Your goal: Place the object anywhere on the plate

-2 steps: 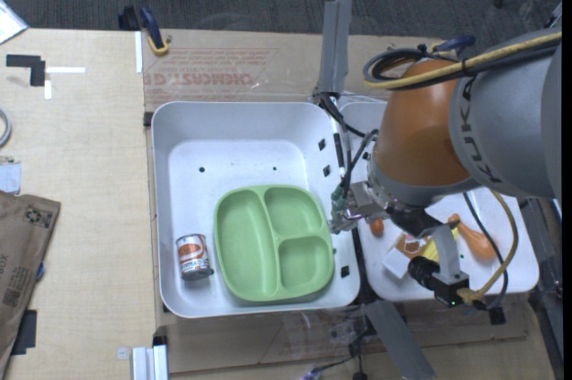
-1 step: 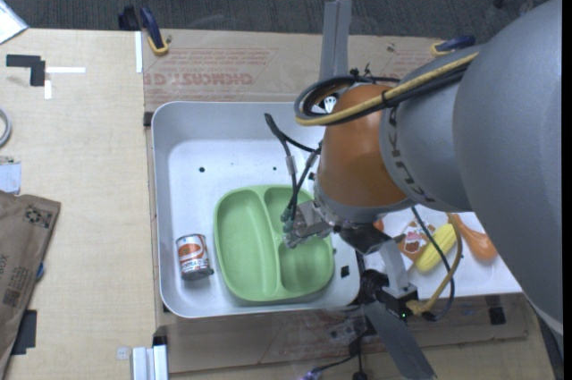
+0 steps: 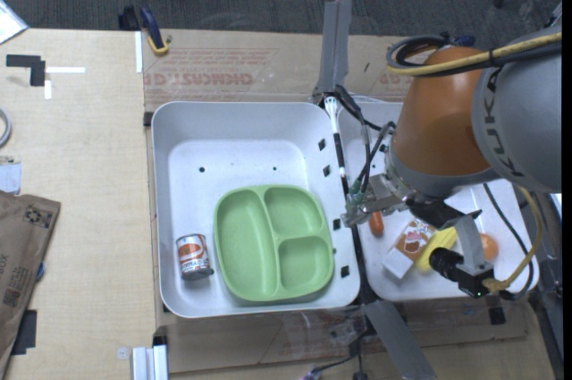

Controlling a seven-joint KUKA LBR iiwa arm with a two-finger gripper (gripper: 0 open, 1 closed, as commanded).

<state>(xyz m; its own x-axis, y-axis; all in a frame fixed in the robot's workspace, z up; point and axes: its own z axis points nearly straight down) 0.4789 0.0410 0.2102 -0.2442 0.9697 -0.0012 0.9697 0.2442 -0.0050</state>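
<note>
Where bin [image 3: 170, 190] holds plate [image 3: 273, 241], can [image 3: 193, 257]

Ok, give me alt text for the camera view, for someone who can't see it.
A grey and orange robot arm reaches over the right white bin, which holds several small items, while a green divided plate lies in the left white bin with a small can beside it.

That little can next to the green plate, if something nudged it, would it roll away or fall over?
The can seems to stand upright in the left bin, close beside the green plate, so a gentle nudge would probably just slide it. A higher push might tip it, and then its round body would likely roll. It looks like stiff metal, so probably smooth to grip.
</note>
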